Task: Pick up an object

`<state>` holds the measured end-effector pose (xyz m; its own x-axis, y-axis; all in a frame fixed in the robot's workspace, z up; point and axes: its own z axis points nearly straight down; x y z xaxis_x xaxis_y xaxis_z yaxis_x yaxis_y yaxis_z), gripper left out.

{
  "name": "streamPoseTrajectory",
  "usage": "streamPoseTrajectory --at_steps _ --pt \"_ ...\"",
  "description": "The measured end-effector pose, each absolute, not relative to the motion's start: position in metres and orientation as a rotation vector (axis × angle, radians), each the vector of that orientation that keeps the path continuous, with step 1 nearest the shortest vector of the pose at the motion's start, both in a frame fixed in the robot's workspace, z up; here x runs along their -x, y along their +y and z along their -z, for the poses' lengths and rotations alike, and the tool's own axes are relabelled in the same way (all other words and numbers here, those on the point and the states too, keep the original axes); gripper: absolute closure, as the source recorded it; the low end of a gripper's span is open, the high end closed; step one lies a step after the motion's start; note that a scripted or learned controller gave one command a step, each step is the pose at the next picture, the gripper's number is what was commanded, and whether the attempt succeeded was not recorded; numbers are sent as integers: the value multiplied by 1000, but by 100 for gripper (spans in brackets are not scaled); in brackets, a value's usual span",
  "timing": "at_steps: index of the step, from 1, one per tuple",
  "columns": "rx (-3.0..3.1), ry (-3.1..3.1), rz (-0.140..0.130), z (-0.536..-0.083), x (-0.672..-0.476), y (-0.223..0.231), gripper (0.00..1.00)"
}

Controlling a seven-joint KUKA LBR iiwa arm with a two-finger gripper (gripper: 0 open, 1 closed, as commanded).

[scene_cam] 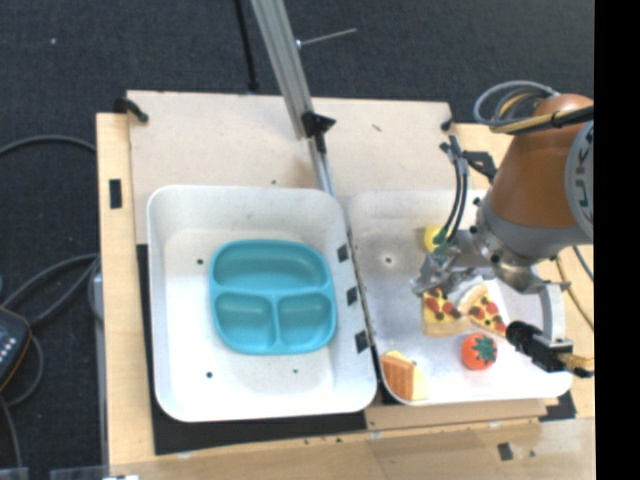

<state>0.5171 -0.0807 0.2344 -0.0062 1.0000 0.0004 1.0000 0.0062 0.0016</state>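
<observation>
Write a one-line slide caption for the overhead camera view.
KUKA arm's gripper hovers over toy pizza slices in the right bin; a teal divided plate sits in the left bin.

You've got a glossy teal plastic tray [272,297], matt white plastic bins [180,218], raw wood table [220,138], brushed-metal post [282,48].

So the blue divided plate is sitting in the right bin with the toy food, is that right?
Not quite. The camera view shows the blue divided plate in the left bin; the toy food, such as the tomato, lies in the right bin.
</observation>
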Motion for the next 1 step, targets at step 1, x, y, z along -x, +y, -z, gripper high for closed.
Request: streamPoseTrajectory --at_steps 1 --pt "-2211 2231 -6 -246 -519 -24 100"
